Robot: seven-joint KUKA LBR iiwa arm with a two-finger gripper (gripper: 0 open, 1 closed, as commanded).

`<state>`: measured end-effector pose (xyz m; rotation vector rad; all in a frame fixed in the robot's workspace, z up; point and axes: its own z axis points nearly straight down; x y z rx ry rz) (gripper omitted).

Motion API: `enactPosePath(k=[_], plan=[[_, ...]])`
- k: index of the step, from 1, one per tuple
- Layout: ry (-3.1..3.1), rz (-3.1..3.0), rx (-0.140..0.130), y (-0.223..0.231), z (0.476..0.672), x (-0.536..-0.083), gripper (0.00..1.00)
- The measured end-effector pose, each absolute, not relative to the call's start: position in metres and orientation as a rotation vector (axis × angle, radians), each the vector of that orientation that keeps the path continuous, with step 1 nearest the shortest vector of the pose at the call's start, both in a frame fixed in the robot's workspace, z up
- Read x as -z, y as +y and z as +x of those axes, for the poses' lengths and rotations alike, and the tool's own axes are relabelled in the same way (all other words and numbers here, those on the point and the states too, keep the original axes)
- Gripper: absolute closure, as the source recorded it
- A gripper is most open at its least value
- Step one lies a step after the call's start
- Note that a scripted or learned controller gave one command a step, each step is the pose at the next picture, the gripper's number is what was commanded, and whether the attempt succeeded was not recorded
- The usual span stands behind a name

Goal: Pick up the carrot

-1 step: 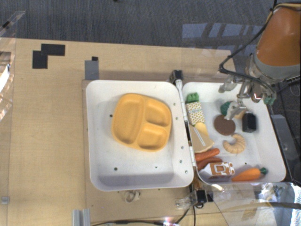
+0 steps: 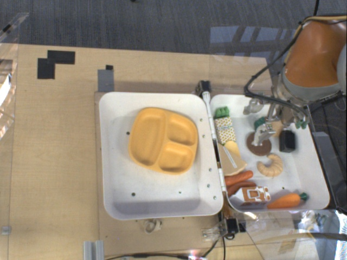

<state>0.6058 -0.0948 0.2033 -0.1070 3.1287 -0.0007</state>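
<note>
The carrot [image 2: 283,201] is orange with a green top and lies on its side at the near right corner of the right bin [image 2: 320,167]. My gripper [image 2: 263,130] hangs over the far middle of that bin, just above a brown round cookie [image 2: 259,145]. It is well away from the carrot, which lies free with nothing touching it from above. The orange band of the arm [image 2: 314,53] is at the upper right.
The right bin also holds a corn cob [image 2: 224,126], a cheese wedge [image 2: 233,151], a croissant [image 2: 270,166], a red sausage [image 2: 238,179], a small box [image 2: 256,194] beside the carrot and a black piece [image 2: 287,140]. A yellow divided plate [image 2: 162,140] sits in the left bin [image 2: 116,194].
</note>
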Motion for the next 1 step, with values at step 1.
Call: enactPosePath(k=[1], plan=[[3.115, -0.351, 0.003, -0.0985, 0.6174, -0.0950, 0.00]])
